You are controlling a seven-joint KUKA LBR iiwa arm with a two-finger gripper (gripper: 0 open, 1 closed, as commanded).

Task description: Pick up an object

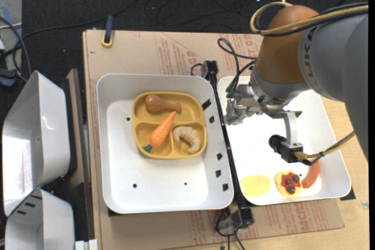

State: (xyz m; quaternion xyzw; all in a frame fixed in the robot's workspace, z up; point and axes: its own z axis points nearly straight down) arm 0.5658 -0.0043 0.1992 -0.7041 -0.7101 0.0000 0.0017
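Observation:
My gripper hangs over the left edge of the right bin, close to the wall it shares with the left bin. No object shows between its fingers. A yellow divided plate in the left bin holds a brown drumstick, an orange carrot and a pale shrimp. Along the right bin's front edge lie a flat yellow disc, a small round tart with red and dark berries and an orange-red sausage.
The grey arm with its orange band reaches in from the right over the back of the right bin. Black clips line the divider between the bins. Two tilted white bins stand off the bench at the far left.

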